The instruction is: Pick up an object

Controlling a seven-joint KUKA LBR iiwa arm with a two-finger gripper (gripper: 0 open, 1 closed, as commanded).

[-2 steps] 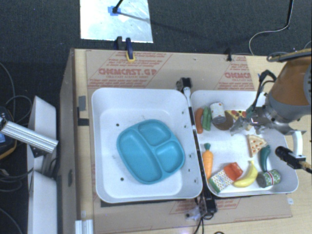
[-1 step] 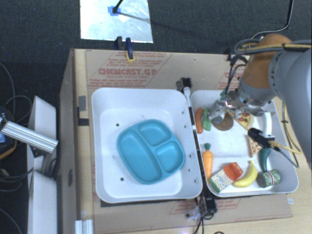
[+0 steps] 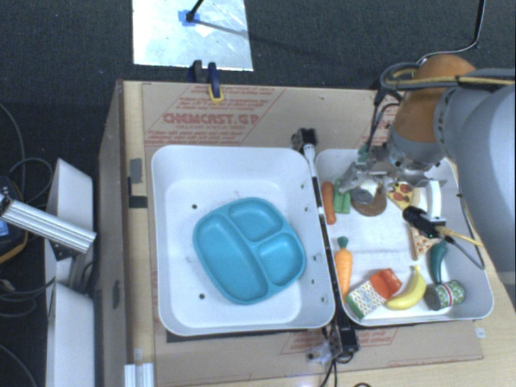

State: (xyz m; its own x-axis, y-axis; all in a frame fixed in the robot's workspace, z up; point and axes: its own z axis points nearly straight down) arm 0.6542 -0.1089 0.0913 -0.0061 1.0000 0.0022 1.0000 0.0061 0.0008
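My gripper (image 3: pixel 362 185) hangs low over the back left part of the right bin (image 3: pixel 476 297), with the grey arm and its orange band (image 3: pixel 419 119) above it. Right under it lie a brown round piece (image 3: pixel 372 205) and a small green piece (image 3: pixel 343 203), with an orange sausage-like piece (image 3: pixel 329 203) just to their left by the bin wall. I see nothing held between the fingers. A carrot (image 3: pixel 344 266), a banana (image 3: pixel 409 291), a red piece (image 3: pixel 386 281), a printed box (image 3: pixel 364 298) and a small can (image 3: pixel 446 294) lie toward the bin's front.
The left bin (image 3: pixel 185 176) holds a blue divided plate (image 3: pixel 248 250). Pizza slices (image 3: pixel 420 241) and a dark green vegetable (image 3: pixel 438 260) lie on the right side of the right bin. A black divider rail (image 3: pixel 318 216) runs between the bins.
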